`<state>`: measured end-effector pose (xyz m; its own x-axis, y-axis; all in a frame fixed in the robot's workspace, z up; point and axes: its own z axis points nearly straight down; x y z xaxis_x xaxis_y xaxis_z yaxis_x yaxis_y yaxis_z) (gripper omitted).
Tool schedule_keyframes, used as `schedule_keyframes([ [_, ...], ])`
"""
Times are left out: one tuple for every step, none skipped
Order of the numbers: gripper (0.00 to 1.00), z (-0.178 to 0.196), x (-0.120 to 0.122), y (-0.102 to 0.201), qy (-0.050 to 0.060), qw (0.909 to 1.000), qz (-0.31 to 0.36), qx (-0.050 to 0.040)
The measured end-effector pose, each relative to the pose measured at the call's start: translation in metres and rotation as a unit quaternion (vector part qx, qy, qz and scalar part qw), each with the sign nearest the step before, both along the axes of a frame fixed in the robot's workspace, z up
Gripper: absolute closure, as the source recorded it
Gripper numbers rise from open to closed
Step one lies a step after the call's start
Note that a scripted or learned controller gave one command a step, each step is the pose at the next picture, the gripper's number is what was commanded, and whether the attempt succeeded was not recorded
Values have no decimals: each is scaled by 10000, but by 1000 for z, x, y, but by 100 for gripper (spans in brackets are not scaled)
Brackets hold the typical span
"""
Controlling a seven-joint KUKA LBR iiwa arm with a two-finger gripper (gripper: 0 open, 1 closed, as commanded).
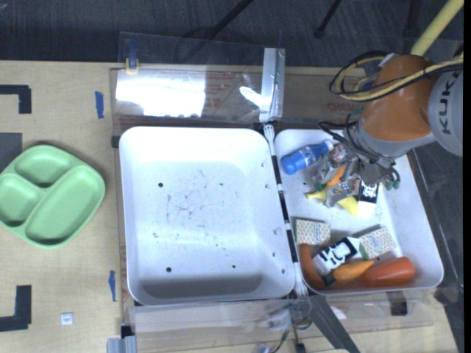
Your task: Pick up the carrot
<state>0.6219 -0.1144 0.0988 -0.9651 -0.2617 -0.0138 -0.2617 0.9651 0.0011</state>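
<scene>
The carrot (355,270) is an orange tapered piece lying on its side near the front wall of the right bin (425,219). It rests against a longer red-orange piece (390,272) and sits just below a black-and-white item (335,254). My gripper (341,180) hangs under the orange wrist band in the back half of that bin. It is low over a small clutter of yellow and orange bits (346,199), well behind the carrot. The wrist and cables hide its tips.
A blue bottle (303,157) lies at the back left of the right bin, beside the gripper. Two speckled tan pads (312,232) (377,240) lie mid-bin. The left bin (147,153) adjoins it. A green divided plate (48,195) sits far left on the bench.
</scene>
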Motion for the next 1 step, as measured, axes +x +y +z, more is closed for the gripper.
schedule_keyframes([
  [100,141,15,41,13,9869,1613,-26],
])
